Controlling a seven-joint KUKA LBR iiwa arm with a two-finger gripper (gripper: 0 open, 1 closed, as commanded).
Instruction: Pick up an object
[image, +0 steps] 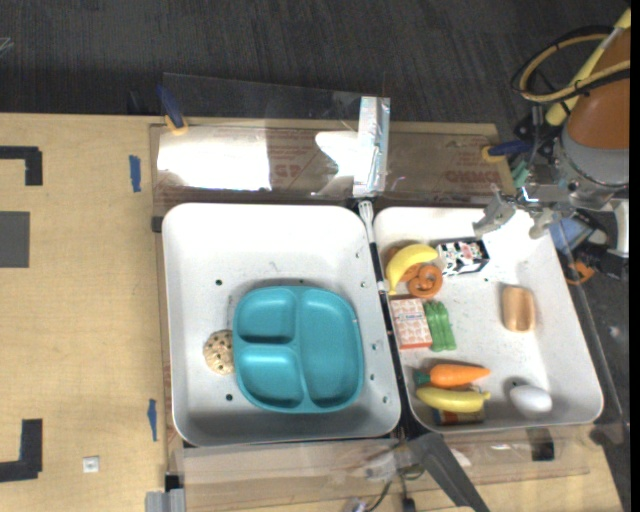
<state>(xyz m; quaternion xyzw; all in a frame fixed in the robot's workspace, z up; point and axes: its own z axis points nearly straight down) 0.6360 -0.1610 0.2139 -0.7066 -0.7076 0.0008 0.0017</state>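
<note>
My gripper (517, 219) hangs over the far edge of the right bin (560, 270), fingers spread open with nothing between them. Below it in that bin lie a tan bread roll (517, 307), a black-and-white box (463, 256), a yellow banana (407, 262) and an orange pretzel (427, 282). Nearer the front are a red-and-white packet (410, 323), a green piece (440, 326), a carrot (456, 375), a second yellow banana (452, 398) and a pale grey oval object (530, 399).
The left bin (200, 250) holds a teal divided plate (297, 346) with a cookie (218, 351) beside its left edge. A clear plastic sheet (270, 150) stands behind the bins. Cables (560, 60) loop near the arm at the top right.
</note>
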